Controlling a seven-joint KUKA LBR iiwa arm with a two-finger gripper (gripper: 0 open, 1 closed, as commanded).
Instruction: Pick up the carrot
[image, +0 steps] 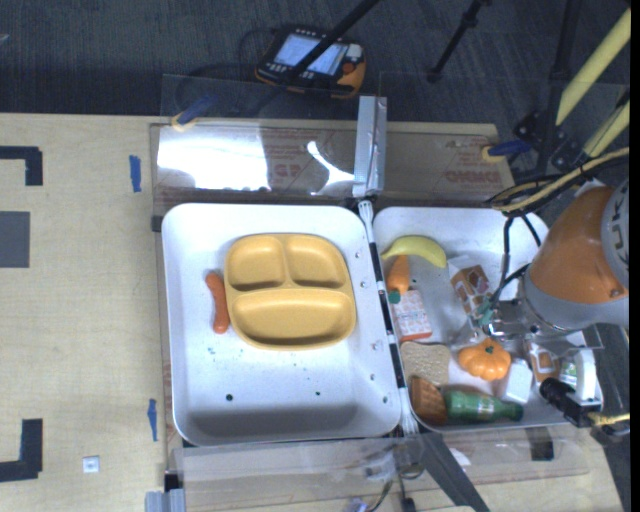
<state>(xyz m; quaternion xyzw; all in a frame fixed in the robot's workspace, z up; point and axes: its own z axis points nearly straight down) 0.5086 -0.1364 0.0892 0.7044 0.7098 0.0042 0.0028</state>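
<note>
The carrot (398, 273) is a short orange piece with a green end, lying in the right bin (470, 222) against its left wall, just below a yellow banana (416, 248). The arm reaches in from the right, with its orange band over the bin's right side. My gripper (494, 322) hangs low in the middle of the right bin, directly above a small orange pumpkin (483, 361) and beside a snack packet (469, 285). It is about a hand's width to the right of the carrot and apart from it.
The right bin also holds a white carton (412, 316), a green bottle (482, 406), a brown slice (426, 357) and a waffle-like piece (426, 399). In the left bin (200, 380) lie a yellow divided plate (290, 290) and an orange sausage (217, 302). A divider wall (380, 300) separates the bins.
</note>
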